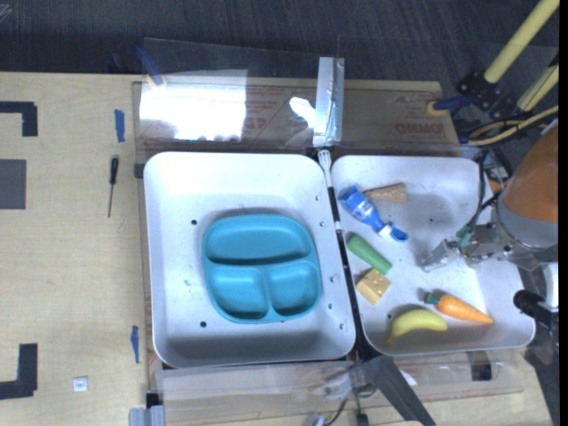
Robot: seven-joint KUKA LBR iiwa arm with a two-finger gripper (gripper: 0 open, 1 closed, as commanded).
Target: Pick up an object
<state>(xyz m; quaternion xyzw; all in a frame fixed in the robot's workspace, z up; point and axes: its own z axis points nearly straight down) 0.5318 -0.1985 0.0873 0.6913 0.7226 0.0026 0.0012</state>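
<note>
The arm reaches in from three o'clock, and its end effector (441, 254) hangs low over the right bin (461, 169) — whether it is released or clenched cannot be told from this angle. Nothing shows in its grip.

The likeliest target looks to be the carrot (462, 308), lying at about five o'clock from the end effector, near it but apart. Just beside the carrot, at its seven o'clock, sits the banana (417, 322). Both look like toy food — light, stiff, smooth-skinned, likely a bit slippery. The carrot tapers, so a hold across its thick middle seems safest; the tip would probably squirt out.

Over at nine o'clock lie a green stick (368, 255), a tan block (374, 286) and a blue bottle (367, 210). The left bin (169, 264) carries a blue divided tray (261, 266).
</note>
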